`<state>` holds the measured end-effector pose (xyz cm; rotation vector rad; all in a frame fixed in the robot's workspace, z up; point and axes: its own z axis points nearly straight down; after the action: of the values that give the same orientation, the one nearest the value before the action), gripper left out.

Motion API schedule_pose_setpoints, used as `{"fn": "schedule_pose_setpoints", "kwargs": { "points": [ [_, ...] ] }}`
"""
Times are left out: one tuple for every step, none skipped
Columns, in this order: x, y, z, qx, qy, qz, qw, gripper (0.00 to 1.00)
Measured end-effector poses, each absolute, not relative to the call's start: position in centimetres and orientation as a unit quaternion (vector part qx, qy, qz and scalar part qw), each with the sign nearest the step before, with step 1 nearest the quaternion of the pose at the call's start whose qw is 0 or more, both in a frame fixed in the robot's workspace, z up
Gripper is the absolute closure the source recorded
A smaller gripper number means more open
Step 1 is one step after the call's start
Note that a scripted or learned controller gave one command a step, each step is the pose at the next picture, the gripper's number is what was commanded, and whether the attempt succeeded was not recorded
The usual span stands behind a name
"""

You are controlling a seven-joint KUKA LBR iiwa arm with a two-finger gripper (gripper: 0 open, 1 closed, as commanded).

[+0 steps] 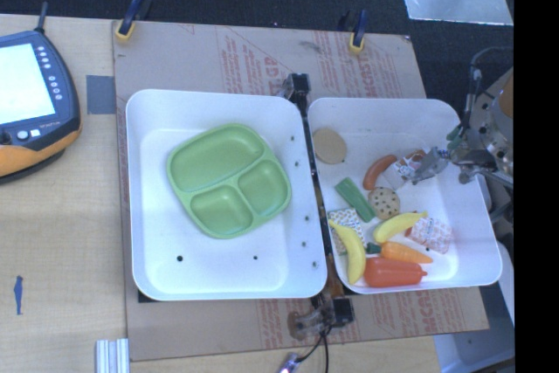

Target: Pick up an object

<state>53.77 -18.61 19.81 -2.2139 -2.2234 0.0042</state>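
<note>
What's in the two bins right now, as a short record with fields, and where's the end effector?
left bin: green divided plate
right bin: two bananas, hot dog, cookie, round tan disc, green block, carrot, red piece
end effector: over the right bin's upper right part, near the hot dog

Two shallow white bins sit side by side on a cardboard-covered bench. The left bin holds a light green plastic plate with three compartments, lying flat near its middle. The right bin holds toy food: a round tan disc near the far left corner, a red sausage, a green stick, a chocolate-chip cookie, two yellow bananas, an orange carrot and a red-orange pepper. The metal gripper reaches in over the right bin's far right part, beside the sausage. A handheld control pendant with a pale screen rests at the bench's left.
</note>
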Motion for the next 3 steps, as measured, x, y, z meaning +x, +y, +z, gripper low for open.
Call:
{"fn": "schedule_pose_setpoints", "kwargs": {
  "points": [
    [61.2,-15.4,15.5,-0.705,-0.709,0.002,0.001,0.0],
    [61.7,-13.5,11.1,-0.705,-0.709,-0.0025,-0.008,0.0],
    [61.4,-13.0,10.5,-0.704,-0.71,-0.0052,-0.018,0.0]
  ]
}}
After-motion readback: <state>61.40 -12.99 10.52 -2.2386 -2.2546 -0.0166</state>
